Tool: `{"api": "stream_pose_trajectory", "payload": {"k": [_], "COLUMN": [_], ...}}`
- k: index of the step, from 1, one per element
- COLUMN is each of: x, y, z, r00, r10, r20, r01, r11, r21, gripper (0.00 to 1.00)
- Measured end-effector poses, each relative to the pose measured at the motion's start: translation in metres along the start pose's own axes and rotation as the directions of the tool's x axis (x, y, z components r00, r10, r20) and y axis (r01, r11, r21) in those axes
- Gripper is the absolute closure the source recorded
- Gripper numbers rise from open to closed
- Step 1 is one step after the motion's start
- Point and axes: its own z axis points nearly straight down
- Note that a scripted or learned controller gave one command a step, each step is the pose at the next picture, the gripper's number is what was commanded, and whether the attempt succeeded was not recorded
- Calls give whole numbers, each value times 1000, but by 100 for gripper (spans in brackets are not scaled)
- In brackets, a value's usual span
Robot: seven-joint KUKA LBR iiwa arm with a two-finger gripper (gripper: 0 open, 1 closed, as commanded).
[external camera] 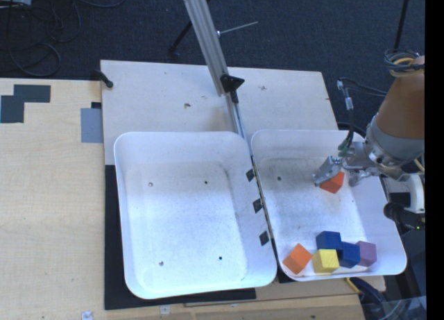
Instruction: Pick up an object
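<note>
An orange-red block sits at the tip of the gripper over the right bin, toward that bin's right side and well apart from the other blocks. The grey gripper comes in from the right and its metal tip overlaps the block's upper left edge; whether it is clamped on the block or merely touching it, I cannot tell, and how far open it stands is not clear from this view. Behind it the arm shows its orange band above the grey wrist.

At the near end of the right bin lie 5 more blocks in a cluster: an orange block on the left, a yellow block beside it, a dark blue block just behind, another blue block and a purple block on the right.

The left bin stands alongside, its rim touching the right bin's. Both rest on the pale tabletop, where a slanted aluminium rail rises behind them
</note>
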Motion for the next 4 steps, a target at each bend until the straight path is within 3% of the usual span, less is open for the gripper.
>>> {"api": "stream_pose_trajectory", "payload": {"k": [1, 2, 3, 4], "x": [-22, 0, -33, 6], "y": [8, 57, 101, 73], "z": [103, 102, 103, 102], "r00": [1000, 1000, 1000, 1000], "r10": [-3, -8, -3, -9], "r20": [0, 1, 5, -1], "r01": [3, 8, 3, 9], "r11": [1000, 1000, 1000, 1000], "r21": [-2, -3, 1, 3], "gripper": [0, 0, 0, 0]}}
